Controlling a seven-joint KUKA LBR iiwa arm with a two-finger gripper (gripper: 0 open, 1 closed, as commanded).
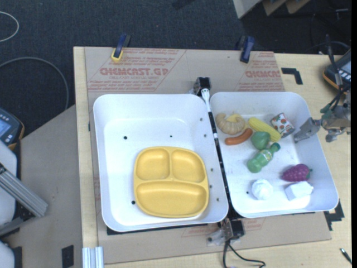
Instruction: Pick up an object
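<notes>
Grey metal claw poised over the three o'clock wall of the right bin, with nothing seen in its grasp; cannot tell from this slant how far open it stands. Every candidate for the pick lies in that bin. Closest: a small red-and-white box, just at nine o'clock of the claw, with a yellow corn cob touching or nearly touching its far side. Further toward nine o'clock: a green pepper, an orange sausage and a beige garlic-like toy, packed close together. Better odds, probably, lower down: a purple fruit at five o'clock of the bin's middle, standing apart from its neighbours, with a white block near it at six o'clock and a white rounded lump off to eight o'clock. A green bottle lies tilted near the bin's middle. To do this step well: choose one target with free space on two opposite sides, centre above it before descending, and line the closing direction across its narrow width. Avoid the crowded group at eleven o'clock, where a descent likely lands on two things at once. Keep clear of the bin wall on the way in. Leave the left bin and its yellow divided plate alone.
</notes>
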